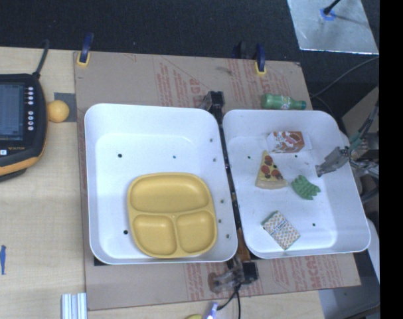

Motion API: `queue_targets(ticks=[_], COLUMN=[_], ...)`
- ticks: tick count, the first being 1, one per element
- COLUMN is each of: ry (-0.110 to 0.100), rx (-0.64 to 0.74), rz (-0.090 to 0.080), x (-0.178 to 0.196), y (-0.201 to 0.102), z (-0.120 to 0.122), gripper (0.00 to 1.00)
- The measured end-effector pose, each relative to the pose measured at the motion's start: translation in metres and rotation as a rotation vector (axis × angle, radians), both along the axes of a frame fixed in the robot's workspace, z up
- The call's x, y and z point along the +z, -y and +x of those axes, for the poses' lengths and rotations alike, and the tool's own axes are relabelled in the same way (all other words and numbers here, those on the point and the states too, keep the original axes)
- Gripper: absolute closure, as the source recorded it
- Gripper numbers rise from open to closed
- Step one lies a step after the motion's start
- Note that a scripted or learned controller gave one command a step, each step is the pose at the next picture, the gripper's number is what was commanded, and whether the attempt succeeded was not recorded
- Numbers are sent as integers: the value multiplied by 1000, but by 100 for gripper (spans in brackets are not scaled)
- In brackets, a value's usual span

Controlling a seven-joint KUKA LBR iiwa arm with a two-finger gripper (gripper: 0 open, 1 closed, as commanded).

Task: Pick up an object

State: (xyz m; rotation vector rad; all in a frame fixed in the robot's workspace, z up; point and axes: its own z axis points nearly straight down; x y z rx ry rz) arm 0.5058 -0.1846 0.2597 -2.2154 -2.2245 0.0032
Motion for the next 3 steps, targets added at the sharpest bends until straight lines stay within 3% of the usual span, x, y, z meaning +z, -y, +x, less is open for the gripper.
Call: queue_targets(ticks=[1, 2, 3], ry=[-4, 0, 1], rx=[2, 2, 0], rz=[1, -1, 0], x=[-144, -168, -168], y=[-49, -76, -72], z=[15, 56, 77], gripper=[0, 0, 0])
